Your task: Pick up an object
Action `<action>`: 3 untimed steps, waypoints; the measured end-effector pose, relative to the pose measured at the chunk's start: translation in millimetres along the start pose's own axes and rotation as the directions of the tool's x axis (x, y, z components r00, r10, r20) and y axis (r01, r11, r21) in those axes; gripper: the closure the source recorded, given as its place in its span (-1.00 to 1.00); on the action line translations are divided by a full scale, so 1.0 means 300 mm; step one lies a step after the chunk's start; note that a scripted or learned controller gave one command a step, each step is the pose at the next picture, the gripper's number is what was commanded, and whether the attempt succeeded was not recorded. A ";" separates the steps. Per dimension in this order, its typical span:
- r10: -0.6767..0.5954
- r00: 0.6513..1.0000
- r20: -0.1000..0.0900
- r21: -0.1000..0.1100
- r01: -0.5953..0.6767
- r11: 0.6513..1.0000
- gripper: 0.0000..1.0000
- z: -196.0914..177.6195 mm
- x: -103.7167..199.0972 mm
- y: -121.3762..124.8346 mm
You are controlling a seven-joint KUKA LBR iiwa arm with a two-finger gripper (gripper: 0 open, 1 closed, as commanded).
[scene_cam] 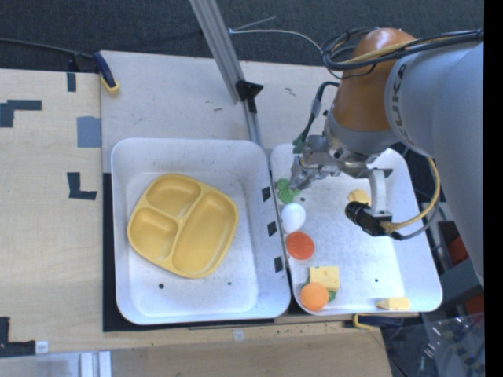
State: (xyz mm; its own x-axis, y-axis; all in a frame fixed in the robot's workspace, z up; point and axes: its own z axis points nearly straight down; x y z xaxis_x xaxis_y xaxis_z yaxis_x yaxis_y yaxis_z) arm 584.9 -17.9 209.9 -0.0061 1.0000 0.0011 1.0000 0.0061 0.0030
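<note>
My gripper (301, 178) hangs low over the upper left part of the right bin (409, 281), just above a small green object (285, 192) near the bin's left wall. Below it lie a white egg-shaped object (293, 215), a red-orange round one (300, 246), a yellow block (324, 276) and an orange ball (314, 296). A small yellow piece (358, 197) sits beside a black part of the arm, and a yellow wedge (393, 304) lies at the bin's lower right. I see nothing held between the fingers.
The left bin (134, 289) holds a yellow divided plate (183, 224). A slanted metal pole (216, 38) rises behind the bins. The grey arm with its orange band (369, 93) covers the right bin's upper right.
</note>
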 end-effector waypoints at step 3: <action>0.004 1.000 0.000 0.002 -0.004 1.000 -1.00 -0.174 0.173 0.099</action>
State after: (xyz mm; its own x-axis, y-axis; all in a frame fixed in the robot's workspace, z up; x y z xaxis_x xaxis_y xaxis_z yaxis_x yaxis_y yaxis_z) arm 614.3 34.0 262.2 -0.0023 1.0000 0.0010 1.0000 0.0023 0.0014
